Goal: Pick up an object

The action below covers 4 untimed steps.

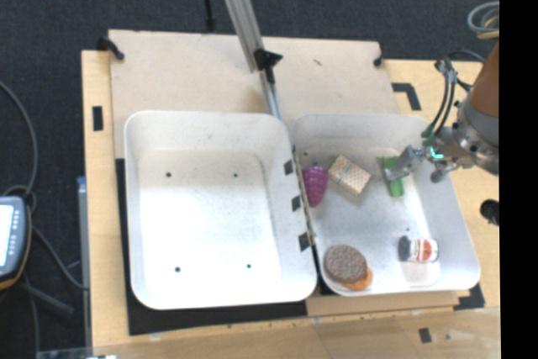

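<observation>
Starting at the near edge of the right bin [454, 223], a round brown biscuit-like disc [346, 264] lies flat, low and broad, probably hard to pinch except across its rim. Just right of it sits a small red-and-white object [419, 250], too blurred to name, likely light. Farther in, a purple piece [314, 183] rests against the bin's left wall, its long axis running near to far, and a tan waffle-textured block [349, 176] lies tilted beside it, looking stiff, light and easy to take across its flat sides.

Farthest right, the green object [393, 177] stands as the likely target: a short slim thing, long axis roughly near to far, probably light and somewhat slick, best gripped across its narrow width at the middle. The gripper [414, 161] hangs just right of its far end, close to touching; whether its fingers are apart or together cannot be told at this slant, and nothing is visibly held. The left bin [210, 214] lies well apart.
</observation>
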{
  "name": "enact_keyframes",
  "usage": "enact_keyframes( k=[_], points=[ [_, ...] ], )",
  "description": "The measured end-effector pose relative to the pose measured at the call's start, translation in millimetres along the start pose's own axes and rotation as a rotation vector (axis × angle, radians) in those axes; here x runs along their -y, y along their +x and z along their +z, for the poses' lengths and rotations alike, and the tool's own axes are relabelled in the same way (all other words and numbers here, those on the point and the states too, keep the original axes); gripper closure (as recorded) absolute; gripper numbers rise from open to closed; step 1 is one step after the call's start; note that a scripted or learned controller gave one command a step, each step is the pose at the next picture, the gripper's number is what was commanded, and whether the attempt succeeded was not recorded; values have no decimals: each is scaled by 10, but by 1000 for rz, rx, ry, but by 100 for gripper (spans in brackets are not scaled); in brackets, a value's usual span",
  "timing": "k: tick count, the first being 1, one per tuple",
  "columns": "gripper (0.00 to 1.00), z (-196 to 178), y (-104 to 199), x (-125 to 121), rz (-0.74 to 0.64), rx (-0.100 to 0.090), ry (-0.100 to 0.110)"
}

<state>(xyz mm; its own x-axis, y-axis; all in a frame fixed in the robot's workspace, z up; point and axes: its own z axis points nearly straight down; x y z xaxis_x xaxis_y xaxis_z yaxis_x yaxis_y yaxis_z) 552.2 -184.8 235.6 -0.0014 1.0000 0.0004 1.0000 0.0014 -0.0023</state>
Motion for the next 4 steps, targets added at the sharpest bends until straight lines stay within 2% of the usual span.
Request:
enact_keyframes(
  k=[1,2,3,4],
  points=[
    [0,-22,2,-9,0,1,-4],
    [0,418,52,-7,3,2,1],
    [0,1051,33,-6,4,1,3],
    [0,1364,18,-2,5,2,0]
  ],
)
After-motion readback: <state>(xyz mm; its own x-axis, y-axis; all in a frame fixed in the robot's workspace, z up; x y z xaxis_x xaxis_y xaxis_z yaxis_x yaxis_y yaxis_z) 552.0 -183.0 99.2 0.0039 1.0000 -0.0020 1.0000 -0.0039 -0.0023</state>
